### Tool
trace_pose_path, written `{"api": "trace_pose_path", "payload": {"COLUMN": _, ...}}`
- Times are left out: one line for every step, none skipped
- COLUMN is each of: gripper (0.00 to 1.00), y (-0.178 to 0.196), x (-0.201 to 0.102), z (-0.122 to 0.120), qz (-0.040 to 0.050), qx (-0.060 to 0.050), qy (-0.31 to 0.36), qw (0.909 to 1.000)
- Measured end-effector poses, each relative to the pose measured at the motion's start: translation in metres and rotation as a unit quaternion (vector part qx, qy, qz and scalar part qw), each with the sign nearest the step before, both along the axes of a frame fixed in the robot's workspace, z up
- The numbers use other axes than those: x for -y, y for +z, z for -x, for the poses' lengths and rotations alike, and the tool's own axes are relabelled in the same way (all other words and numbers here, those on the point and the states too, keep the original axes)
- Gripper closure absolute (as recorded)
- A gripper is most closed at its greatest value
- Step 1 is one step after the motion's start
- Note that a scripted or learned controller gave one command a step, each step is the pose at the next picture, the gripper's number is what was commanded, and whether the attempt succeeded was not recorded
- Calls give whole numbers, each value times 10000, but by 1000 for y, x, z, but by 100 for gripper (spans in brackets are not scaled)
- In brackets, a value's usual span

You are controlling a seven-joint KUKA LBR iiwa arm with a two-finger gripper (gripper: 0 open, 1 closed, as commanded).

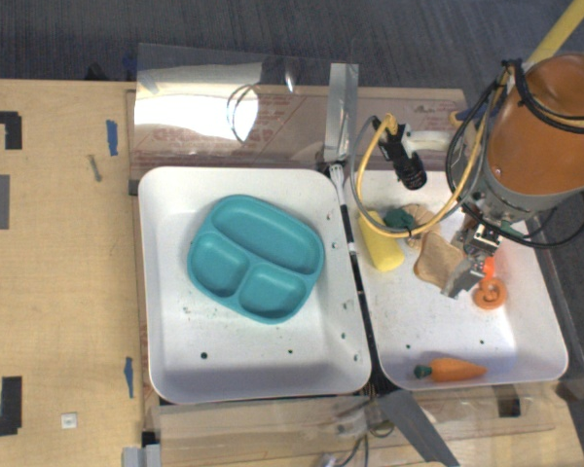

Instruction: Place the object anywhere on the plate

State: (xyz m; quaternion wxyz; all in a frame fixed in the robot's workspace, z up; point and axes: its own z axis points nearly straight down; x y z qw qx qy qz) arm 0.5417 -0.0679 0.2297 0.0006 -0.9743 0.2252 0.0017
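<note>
Progress looks nil so far. Pincer (pixel 464 275) hangs low in the right bin (pixel 526 343); whether it is open or closed I cannot tell. Bread (pixel 436 258) lies just left of it, an orange piece (pixel 488 295) just right, a yellow block (pixel 382 244) further left, a carrot (pixel 450 369) below. Plate (pixel 256 257), in the left bin (pixel 165 290), sits well left, bare. Grasp, carry and release all remain.

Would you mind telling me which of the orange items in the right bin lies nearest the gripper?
The small orange round piece, just below the gripper. The toy carrot lies farther off, at the bin's front edge.
</note>
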Motion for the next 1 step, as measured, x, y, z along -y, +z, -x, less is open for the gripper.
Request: {"api": "trace_pose_path", "payload": {"gripper": 100, "y": 70, "x": 53, "z": 53, "qz": 16, "qx": 46, "qy": 401, "qw": 9992}}
